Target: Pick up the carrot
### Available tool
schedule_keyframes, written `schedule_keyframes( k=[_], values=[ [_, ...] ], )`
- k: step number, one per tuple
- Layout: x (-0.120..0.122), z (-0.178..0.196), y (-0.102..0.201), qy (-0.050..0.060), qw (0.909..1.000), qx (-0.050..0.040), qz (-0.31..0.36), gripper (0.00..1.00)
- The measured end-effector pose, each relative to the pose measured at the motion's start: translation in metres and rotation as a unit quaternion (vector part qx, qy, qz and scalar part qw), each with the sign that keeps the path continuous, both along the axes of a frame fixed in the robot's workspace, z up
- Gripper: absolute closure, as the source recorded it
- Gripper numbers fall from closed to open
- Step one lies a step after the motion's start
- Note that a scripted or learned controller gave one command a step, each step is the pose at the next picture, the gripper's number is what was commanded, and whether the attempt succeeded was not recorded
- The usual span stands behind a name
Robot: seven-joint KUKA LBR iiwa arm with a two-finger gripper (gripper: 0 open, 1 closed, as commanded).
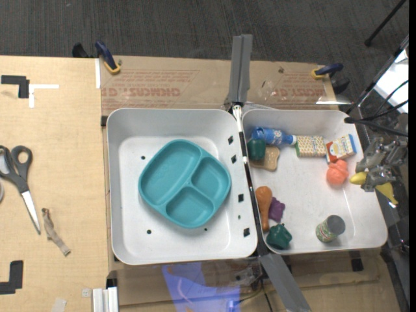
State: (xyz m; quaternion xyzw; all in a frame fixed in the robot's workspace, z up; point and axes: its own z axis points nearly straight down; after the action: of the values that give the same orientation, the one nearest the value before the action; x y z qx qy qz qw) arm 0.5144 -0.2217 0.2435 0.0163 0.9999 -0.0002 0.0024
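Green pepper (pixel 280 237) lying nearest. Carrot (pixel 263 203) just beyond, by left wall: likely light, stiff, smooth; grip mid-body. Gripper (pixel 379 168) state unclear.

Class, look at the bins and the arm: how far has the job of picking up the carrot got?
Nothing looks done yet. The carrot lies in the right bin, against its left wall, beside a purple item and above a green pepper. The gripper is at the bin's right edge, apart from the carrot. Left: reach across, grasp and lift.
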Motion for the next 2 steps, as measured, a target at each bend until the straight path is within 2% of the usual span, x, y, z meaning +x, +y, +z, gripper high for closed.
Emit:
schedule_keyframes(
  k=[1,2],
  values=[
    [0.012,-0.014,0.068,0.002,0.9994,0.0005,-0.034,1.00],
    [0.029,-0.044,0.013,0.000,0.9885,0.0005,-0.151,1.00]
  ],
)
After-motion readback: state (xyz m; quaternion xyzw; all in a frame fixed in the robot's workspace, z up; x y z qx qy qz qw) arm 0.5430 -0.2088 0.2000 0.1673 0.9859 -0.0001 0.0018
